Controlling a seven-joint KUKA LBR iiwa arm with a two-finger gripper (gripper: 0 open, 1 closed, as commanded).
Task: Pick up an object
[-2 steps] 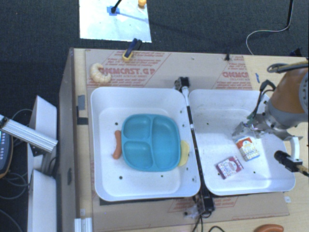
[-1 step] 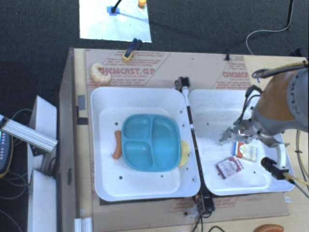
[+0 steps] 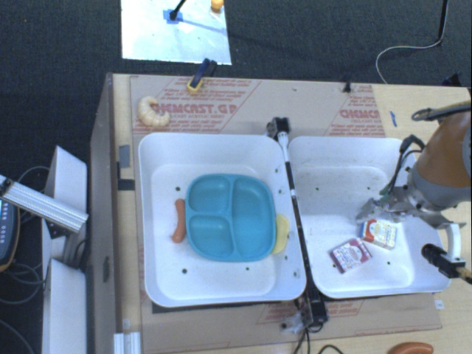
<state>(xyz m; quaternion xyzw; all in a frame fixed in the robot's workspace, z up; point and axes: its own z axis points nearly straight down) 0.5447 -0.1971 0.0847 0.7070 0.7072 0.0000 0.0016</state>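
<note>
Hand (image 3: pixel 377 211) low in right bin (image 3: pixel 324 168), just above orange-white packet (image 3: pixel 381 233); grip state can't tell; red packet (image 3: pixel 351 255) nearby.

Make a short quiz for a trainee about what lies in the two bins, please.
1. True or false: the blue divided plate lies in the left bin.
2. Which lies left of the plate: A) orange sausage B) red packet C) spoon?
3. Fill in: the claw is over the ____ bin.

Key: 1 true. 2 A. 3 right; the white packet lies just below the claw.
</note>
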